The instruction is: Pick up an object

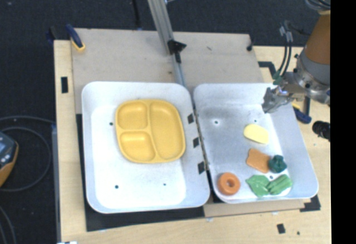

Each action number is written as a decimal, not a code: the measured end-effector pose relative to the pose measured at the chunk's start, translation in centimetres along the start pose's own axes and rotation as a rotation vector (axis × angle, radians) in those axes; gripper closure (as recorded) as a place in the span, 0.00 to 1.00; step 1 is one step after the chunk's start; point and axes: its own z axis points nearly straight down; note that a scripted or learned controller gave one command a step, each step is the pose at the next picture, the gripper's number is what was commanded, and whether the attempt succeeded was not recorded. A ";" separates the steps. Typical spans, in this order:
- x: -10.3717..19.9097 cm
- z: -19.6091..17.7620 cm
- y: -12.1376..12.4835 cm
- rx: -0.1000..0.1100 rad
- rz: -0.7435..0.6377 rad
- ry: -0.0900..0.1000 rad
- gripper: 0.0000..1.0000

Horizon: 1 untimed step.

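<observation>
The pincer (272,99) hovers above-right of the pale yellow piece (256,134), finger state untellable; approach step, descent onto it comes next

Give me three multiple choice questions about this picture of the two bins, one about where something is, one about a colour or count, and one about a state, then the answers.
1. Where does the divided plate lie?
A. left bin
B. right bin
C. bare bench

2. What colour is the ring in the right bin?
A. blue
B. orange
C. white

3. Where is the claw relative to the yellow piece?
A. gripping it
B. apart from it, over the bin's far right part
C. pressing it flat

Answers: 1 A, the yellow plate sits within the left bin. 2 B, the ring near the front edge is orange. 3 B, bare bin floor shows between claw and piece.
</observation>
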 end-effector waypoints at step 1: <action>4.9 1.5 -0.3 0.001 0.001 -0.001 1.00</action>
